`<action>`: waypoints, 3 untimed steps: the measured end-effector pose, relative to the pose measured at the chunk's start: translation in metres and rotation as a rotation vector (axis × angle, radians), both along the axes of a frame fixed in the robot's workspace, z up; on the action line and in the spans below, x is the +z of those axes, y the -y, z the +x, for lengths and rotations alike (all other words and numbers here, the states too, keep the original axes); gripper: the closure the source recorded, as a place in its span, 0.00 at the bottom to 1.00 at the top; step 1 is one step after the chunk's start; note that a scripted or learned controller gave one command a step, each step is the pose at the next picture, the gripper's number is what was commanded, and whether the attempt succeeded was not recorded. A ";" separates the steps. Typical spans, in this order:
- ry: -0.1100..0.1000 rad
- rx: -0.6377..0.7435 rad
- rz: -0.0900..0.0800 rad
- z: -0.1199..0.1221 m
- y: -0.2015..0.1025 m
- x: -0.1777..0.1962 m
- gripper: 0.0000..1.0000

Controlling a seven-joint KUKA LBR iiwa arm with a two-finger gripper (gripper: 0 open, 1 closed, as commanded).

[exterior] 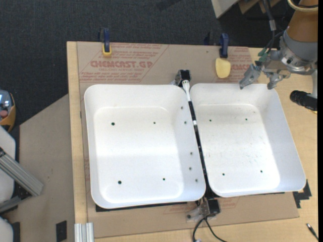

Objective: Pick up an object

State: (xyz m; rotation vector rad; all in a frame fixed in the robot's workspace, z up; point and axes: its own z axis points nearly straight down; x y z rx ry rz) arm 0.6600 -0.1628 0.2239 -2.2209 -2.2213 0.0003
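the pincer (259, 78) is hanging over the far rim of the right bin (282, 135), fingers spread wide and holding nothing. the yellow object (222, 67) is lying outside, just left of it, so reaching is hard.

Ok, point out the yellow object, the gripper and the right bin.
yellow object (222, 67), camera view, its middle
gripper (259, 81), camera view, midway between its fingertips
right bin (289, 130), camera view, its right wall
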 end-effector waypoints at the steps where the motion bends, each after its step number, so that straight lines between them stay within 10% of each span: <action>1: 0.020 -0.003 -0.009 -0.046 0.042 0.202 0.00; 2: 0.007 0.001 -0.005 -0.044 0.039 0.201 1.00; 3: 0.000 0.004 0.001 0.006 -0.038 0.121 1.00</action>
